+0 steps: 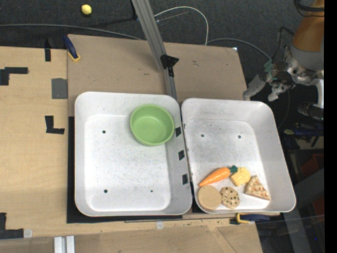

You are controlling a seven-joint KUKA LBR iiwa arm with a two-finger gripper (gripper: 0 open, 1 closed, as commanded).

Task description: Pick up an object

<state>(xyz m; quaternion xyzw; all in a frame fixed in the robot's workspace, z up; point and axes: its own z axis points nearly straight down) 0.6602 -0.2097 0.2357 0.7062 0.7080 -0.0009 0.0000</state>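
Observation:
A green bowl (152,124) sits upright in the left bin (89,157), near its far right corner. In the near right corner of the right bin (226,120) lie an orange carrot (214,176), a yellow corn piece (240,175), a pizza slice (257,187), a chocolate-chip cookie (229,197) and a tan round disc (209,197), packed close together. My gripper (263,91) hangs outside the right bin, above its far right corner. It is open, with nothing between its fingers.
A slanted metal pole (152,30) rises behind the bins and meets the bench at their shared far edge. Cables loop behind it. A yellow ball (86,9) lies on the dark floor at the far left. A blue clamp (71,47) sits on the board's far left corner.

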